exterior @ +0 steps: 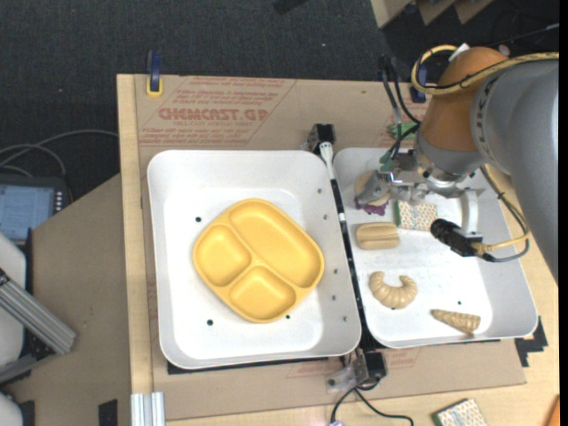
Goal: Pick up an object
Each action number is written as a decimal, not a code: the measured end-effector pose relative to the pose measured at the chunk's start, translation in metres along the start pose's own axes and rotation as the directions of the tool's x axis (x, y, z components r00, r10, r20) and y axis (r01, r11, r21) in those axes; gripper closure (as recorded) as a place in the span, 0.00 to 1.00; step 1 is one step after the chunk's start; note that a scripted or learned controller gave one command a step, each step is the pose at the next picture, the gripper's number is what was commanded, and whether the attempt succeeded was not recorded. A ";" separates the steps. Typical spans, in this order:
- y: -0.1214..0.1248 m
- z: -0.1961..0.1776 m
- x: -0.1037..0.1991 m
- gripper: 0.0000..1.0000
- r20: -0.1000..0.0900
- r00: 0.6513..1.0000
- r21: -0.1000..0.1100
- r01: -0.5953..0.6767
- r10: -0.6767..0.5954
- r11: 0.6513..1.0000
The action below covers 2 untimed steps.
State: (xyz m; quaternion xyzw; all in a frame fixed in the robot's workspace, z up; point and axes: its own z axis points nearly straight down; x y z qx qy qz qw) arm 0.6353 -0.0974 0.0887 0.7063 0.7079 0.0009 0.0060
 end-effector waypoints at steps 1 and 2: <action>0.002 -0.016 -0.003 1.00 0.005 1.000 -0.012 -0.003 0.003 1.000; 0.031 -0.043 -0.074 1.00 -0.002 1.000 0.003 -0.006 0.006 1.000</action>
